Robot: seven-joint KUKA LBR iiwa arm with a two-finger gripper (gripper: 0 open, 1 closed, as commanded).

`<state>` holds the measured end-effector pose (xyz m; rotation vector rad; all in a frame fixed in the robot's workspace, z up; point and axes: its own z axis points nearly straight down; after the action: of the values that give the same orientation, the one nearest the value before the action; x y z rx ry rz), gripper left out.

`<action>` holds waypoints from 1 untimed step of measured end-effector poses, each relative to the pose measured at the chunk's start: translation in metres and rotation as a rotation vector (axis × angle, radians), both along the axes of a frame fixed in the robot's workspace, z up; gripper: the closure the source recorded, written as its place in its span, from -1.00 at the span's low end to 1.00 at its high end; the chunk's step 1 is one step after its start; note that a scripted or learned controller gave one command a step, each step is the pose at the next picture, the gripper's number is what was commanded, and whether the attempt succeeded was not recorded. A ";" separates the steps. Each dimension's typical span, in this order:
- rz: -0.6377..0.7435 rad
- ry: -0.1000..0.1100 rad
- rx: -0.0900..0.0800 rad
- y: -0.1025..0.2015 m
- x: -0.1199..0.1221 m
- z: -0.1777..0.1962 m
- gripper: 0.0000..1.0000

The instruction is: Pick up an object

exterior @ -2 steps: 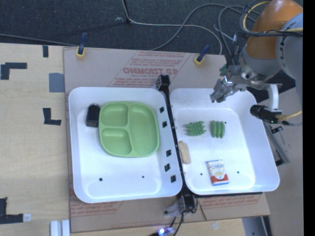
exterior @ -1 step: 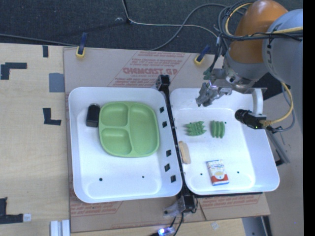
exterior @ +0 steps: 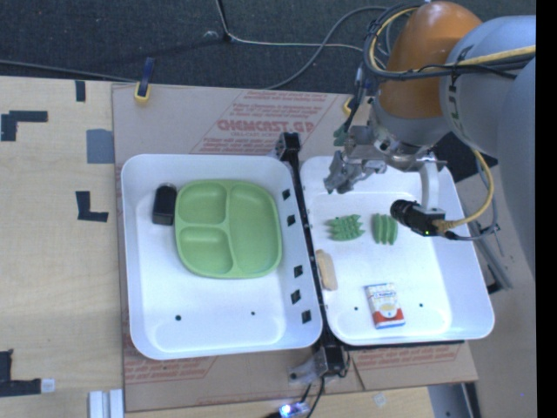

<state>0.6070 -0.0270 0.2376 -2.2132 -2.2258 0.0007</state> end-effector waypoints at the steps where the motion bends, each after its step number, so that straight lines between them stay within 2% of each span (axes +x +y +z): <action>1: 0.001 0.000 0.000 0.050 -0.024 0.005 1.00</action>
<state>0.5833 0.0233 0.2430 -2.2120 -2.2263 0.0010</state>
